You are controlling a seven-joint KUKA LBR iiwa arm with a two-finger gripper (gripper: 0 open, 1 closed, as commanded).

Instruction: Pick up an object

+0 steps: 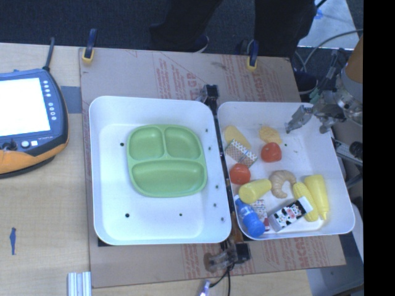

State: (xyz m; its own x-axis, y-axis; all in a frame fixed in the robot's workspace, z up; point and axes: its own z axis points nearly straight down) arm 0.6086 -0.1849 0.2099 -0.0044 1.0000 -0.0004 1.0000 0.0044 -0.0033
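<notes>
The right bin (pixel 336 165) holds several toy foods: a red tomato (pixel 271 152), a small orange piece (pixel 270 133), a yellow wedge (pixel 234 136) beside a checkered wafer (pixel 241 153), a red-orange ball (pixel 240 174), a lemon (pixel 254 190), a croissant (pixel 282 182), two yellow pieces (pixel 315 196), a blue bottle (pixel 250 221) and a cow-patterned carton (pixel 287 216). My gripper (pixel 311 122) hovers over the bin's far right corner, open, with nothing between its fingers (pixel 298 118). It is up and to the right of the tomato.
The left bin (pixel 111 214) bears a green divided plate (pixel 166 160). A teach pendant (pixel 28 119) lies at the bench's left edge. Clamps (pixel 88 51) hold the cardboard at the back, and cables hang at the far right.
</notes>
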